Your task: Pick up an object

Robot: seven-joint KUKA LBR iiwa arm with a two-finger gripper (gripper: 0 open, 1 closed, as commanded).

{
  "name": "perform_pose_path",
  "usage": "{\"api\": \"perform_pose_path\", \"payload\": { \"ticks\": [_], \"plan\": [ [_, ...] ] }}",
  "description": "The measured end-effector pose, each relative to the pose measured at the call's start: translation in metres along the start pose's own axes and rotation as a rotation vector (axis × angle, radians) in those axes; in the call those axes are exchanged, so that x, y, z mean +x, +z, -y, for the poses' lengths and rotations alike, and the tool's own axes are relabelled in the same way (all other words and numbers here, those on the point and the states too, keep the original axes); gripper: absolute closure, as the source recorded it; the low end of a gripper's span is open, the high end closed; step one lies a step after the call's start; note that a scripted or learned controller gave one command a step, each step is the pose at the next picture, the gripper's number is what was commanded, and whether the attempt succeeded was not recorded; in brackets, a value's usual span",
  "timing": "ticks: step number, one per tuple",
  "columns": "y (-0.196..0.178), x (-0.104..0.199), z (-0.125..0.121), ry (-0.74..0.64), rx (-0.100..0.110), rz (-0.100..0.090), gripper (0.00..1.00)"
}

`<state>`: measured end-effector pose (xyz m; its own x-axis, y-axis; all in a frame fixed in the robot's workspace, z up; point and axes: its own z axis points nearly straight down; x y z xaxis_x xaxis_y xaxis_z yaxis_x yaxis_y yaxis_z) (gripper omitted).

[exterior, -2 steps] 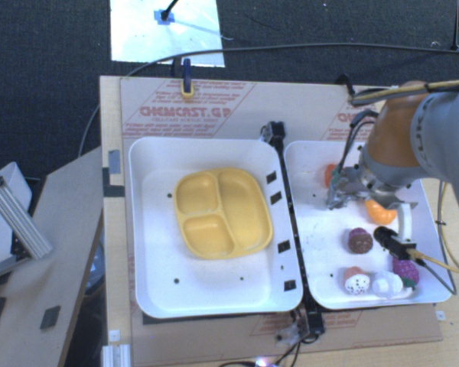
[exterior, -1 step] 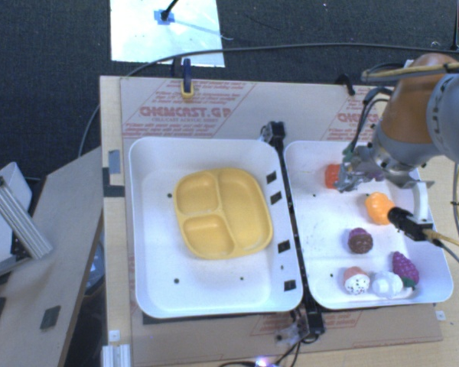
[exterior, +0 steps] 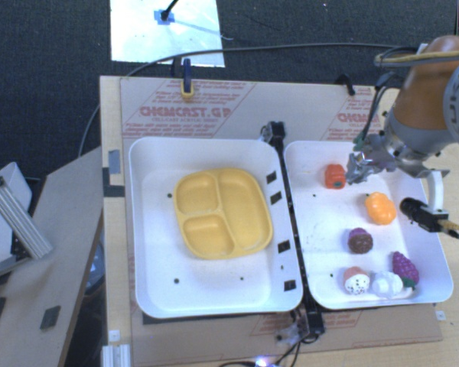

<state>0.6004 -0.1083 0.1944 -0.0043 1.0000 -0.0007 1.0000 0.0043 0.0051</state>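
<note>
Gripper: the gripper [exterior: 357,168] hangs low in the right bin [exterior: 314,281], near its far wall, the tips just beside a small orange-red toy [exterior: 334,176].
Fingers: too small and dark to read; I cannot tell how far apart they stand, and nothing shows between them.
Likely target: the orange-red toy, my guess from closeness alone.
Risk, nudge: a tip landing on the toy's side could push it toward the divider [exterior: 291,228].
Risk, wrong catch: the yellow-orange fruit [exterior: 379,208] lies near.
Crowded corner: brown ball [exterior: 359,241], purple grapes [exterior: 405,267] and pale pieces [exterior: 371,284] cluster together.
Open room: bare floor mid-bin.
Left bin: yellow tray [exterior: 220,211], well apart.
</note>
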Motion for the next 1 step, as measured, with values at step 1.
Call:
{"api": "perform_pose_path", "payload": {
  "ticks": [1],
  "plan": [
    [-0.0509,0.0084,0.0031,-0.002,-0.002,0.000,1.00]
  ]
}}
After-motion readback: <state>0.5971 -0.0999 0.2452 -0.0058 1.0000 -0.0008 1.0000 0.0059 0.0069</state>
